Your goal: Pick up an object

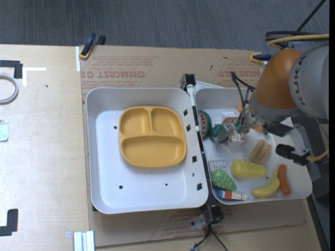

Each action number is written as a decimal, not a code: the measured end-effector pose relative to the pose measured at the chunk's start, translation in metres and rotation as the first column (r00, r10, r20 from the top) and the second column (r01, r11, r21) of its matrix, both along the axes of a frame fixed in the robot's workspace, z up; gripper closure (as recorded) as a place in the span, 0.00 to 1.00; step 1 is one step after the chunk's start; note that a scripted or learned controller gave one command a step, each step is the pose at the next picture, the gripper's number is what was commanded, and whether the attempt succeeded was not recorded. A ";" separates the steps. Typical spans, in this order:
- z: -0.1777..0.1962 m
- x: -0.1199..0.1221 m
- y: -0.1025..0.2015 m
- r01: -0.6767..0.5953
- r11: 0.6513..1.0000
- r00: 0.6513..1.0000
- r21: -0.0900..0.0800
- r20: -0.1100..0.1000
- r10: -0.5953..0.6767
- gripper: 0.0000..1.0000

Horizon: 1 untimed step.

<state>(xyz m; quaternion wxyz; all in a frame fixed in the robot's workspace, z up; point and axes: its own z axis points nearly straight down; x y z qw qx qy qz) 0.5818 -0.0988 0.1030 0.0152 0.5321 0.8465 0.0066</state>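
My gripper (232,132) is down in the right bin (301,163), near its middle-left. It sits right beside a small dark green item (218,134), and whether it touches that item is unclear. A watermelon slice toy (204,123) lies by the bin's left wall. Below the gripper lie a tan bread piece (260,151), a yellow pepper (247,169), a banana (266,188), an orange carrot (283,178), a green bunch of grapes (223,180) and a small tube (231,195).
The left bin (102,156) holds a yellow divided plate (153,137). The divider between the bins (197,140) runs just left of the gripper. A small printed card (217,165) lies in the right bin. The grey arm with its orange band (280,80) covers that bin's upper right.
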 end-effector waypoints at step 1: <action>0.012 0.002 -0.001 -0.001 1.000 1.000 -0.002 0.007 0.001 1.00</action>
